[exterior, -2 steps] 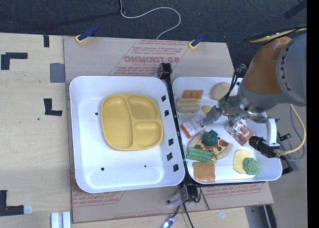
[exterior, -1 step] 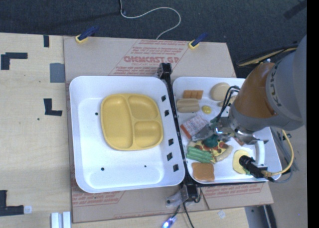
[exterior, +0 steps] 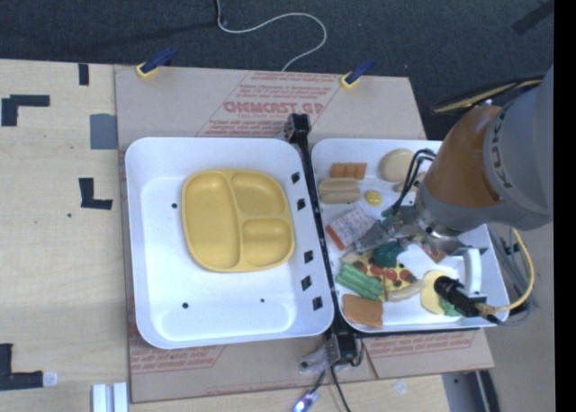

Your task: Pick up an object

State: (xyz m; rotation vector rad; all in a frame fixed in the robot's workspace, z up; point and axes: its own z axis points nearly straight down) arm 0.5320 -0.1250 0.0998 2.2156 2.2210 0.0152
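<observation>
- The gripper (exterior: 382, 241) reaches into the right bin (exterior: 468, 316), low over the heap of toy food near that bin's middle — whether it is spread or pinching anything, I cannot tell.
- The likeliest target, a dark green toy piece (exterior: 389, 253), lies just under the gripper, touching the pizza slice (exterior: 393, 277). It looks like light moulded plastic — stiff, smooth, probably slippery — so a grip across its narrow sides seems safest.
- The green bean-like pod (exterior: 358, 281) beside it is ridged and long.
- The toast slice (exterior: 363, 311) at the bin's front edge is flat, matte and hard to pinch.
- The hot-dog bun (exterior: 338, 191) near the divider is rounded.
- The yellow compartment plate (exterior: 239, 219) sits in the left bin (exterior: 153, 221), glossy and rigid.
</observation>
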